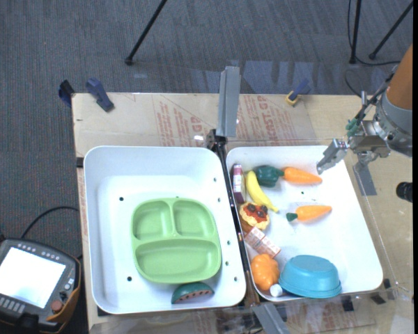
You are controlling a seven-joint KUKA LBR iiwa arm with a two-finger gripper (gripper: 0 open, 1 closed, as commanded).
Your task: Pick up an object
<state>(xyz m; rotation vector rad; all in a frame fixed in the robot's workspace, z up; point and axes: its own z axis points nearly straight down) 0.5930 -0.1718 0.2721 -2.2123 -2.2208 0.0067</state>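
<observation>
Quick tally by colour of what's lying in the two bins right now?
Green: 2, divided plate, watermelon slice
Orange: 3, upper carrot, lower carrot, orange fruit
Yellow: 1, banana
Blue: 1, bowl
Total: 7

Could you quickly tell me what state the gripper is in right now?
Gripper: open, jaws spread, holding nothing, above the right bin's far right edge near the upper carrot.
</observation>
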